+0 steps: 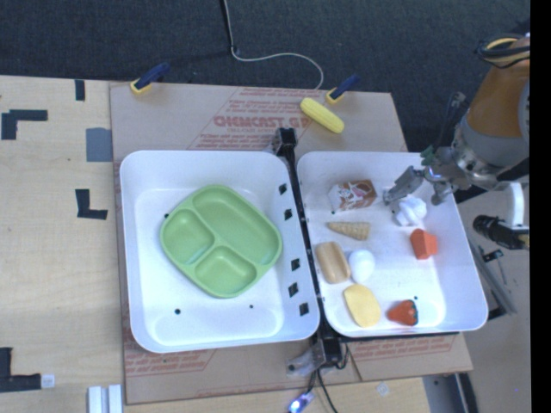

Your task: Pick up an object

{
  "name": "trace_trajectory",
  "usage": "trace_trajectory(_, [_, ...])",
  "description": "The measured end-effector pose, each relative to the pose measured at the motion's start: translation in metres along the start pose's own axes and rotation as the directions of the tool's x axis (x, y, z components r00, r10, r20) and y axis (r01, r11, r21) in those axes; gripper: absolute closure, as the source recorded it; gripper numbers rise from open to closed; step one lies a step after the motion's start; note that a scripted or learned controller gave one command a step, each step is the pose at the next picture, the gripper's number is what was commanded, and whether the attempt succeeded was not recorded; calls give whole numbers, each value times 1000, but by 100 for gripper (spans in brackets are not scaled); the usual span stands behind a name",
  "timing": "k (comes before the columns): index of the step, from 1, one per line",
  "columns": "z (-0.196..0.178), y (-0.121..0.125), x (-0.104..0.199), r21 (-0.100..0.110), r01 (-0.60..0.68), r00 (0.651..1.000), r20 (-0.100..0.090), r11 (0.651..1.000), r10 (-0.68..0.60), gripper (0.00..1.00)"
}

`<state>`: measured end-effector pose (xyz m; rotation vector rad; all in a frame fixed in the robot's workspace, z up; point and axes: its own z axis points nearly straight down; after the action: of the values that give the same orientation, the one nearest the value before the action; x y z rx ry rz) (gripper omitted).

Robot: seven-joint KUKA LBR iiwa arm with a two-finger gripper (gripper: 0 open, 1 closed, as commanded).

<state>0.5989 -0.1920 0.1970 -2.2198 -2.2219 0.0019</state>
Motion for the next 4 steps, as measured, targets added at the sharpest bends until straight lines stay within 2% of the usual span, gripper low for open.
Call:
trace_trajectory(1, [35,-50,86,8,6,1000,-6,1000,-6,0])
trace_trajectory(2, [13,-116,149,5,4,1000,-4,1000,-4,0])
trace_trajectory(3, [4,-114,146,4,1,1000,-1,1000,-1,100])
trace_trajectory(4, [-189,-113,196,-17,5,1000,-3,1000,-5,100])
